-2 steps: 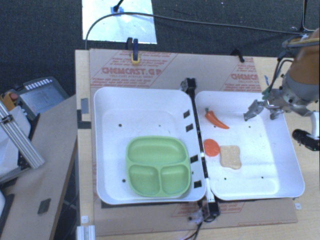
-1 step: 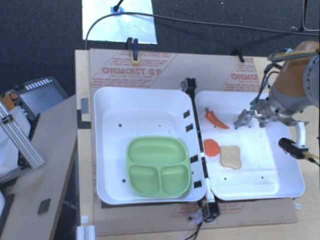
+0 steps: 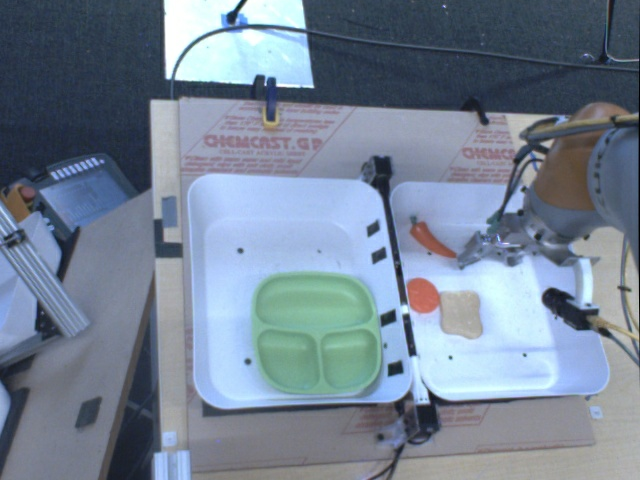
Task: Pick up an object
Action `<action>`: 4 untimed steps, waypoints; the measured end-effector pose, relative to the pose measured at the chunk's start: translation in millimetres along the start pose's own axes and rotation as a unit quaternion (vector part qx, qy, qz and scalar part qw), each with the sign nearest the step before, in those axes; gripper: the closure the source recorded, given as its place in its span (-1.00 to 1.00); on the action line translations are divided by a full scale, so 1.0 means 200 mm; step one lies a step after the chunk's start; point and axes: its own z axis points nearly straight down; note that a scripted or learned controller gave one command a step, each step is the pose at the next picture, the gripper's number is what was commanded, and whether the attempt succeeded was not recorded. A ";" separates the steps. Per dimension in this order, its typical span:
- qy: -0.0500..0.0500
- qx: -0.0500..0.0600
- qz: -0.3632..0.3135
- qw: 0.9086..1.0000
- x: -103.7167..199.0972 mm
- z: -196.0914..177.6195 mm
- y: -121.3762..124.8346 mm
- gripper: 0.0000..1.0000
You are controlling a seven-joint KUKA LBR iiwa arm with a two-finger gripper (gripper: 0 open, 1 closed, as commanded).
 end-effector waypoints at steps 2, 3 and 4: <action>-0.001 -0.005 -0.001 1.000 0.01 -0.39 0.01 1.00; -0.001 -0.005 -0.001 1.000 0.00 -0.63 0.06 1.00; -0.001 -0.005 -0.001 1.000 0.00 -0.90 0.07 1.00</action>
